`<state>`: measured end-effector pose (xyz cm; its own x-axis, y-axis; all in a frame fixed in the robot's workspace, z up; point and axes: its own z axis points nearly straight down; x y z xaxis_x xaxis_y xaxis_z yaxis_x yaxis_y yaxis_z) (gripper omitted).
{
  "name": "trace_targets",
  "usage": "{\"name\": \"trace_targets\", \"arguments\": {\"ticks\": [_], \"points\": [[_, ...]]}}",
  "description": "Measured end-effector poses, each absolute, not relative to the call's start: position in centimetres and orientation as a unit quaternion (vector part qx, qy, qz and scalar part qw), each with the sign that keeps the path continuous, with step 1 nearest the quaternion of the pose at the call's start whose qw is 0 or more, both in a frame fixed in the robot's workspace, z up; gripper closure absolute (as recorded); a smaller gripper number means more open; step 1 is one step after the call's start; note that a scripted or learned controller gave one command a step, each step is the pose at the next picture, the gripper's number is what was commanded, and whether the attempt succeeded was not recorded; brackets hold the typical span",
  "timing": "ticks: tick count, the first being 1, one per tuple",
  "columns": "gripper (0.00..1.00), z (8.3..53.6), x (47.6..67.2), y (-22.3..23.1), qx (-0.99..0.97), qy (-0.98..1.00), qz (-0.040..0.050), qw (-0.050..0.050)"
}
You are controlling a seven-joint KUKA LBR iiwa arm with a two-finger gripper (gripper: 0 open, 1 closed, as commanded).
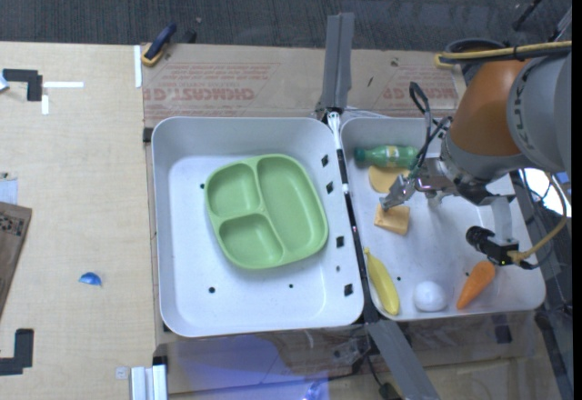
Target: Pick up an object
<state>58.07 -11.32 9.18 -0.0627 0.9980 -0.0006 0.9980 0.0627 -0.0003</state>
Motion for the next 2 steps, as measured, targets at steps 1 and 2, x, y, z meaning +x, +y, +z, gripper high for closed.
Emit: {"name": "trace_targets", "arguments": {"ticks": [1, 2], "points": [[0.00, 9.2, 63.8, -12.8, 0.677, 0.736, -0.0005, 0.001], [0.00, 19.2, 64.7, -9.0, 0.684, 0.730, -0.0006, 0.001]]}}
